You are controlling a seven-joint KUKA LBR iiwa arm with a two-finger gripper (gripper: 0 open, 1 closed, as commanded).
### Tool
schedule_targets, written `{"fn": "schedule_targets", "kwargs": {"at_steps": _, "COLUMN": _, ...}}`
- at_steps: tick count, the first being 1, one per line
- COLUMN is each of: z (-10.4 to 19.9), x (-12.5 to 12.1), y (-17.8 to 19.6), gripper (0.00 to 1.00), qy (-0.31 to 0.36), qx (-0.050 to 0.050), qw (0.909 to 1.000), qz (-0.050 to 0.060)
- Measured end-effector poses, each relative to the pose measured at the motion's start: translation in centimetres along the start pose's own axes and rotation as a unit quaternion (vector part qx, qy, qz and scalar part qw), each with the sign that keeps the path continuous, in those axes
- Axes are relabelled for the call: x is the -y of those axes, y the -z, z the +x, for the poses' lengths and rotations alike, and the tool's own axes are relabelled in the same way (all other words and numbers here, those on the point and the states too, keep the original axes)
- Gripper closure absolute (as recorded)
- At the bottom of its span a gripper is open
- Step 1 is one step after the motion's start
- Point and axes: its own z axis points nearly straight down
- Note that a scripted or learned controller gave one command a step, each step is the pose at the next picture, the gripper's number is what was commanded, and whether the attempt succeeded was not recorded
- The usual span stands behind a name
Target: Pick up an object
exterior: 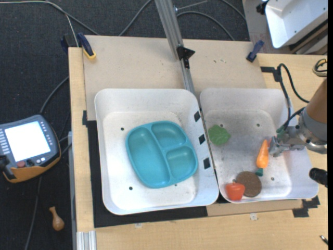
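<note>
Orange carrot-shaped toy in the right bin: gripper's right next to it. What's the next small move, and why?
Probably a short shift toward the orange carrot-shaped toy to centre on it before closing. The gripper sits just to its right in the right white bin, and nothing visibly sits between its fingers. The green leafy toy, brown disc and red toy lie apart from it, so the approach looks unobstructed.

Four objects sat in the right bin [244, 100]: an orange carrot [262, 154] stood tilted, nearly upright, toward the right side; a green leafy piece [219, 135] lay far-left; a brown round disc [250, 184] rested at the near edge, touching a red-orange piece [235, 191] just to its left.
</note>
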Motion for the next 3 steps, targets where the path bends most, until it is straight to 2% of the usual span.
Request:
{"fn": "schedule_targets", "kwargs": {"at_steps": 1, "z": -0.9, "x": 0.1, "y": 6.0, "gripper": 1.0, "qy": 0.0, "qx": 0.002, "qw": 1.0, "qz": -0.003}}
{"fn": "schedule_targets", "kwargs": {"at_steps": 2, "z": -0.9, "x": -0.1, "y": 8.7, "gripper": 1.0, "qy": 0.001, "qx": 0.002, "qw": 1.0, "qz": -0.002}}
{"fn": "schedule_targets", "kwargs": {"at_steps": 3, "z": 4.2, "x": -1.4, "y": 7.7, "gripper": 1.0, "qy": 0.003, "qx": -0.001, "qw": 1.0, "qz": 0.001}}
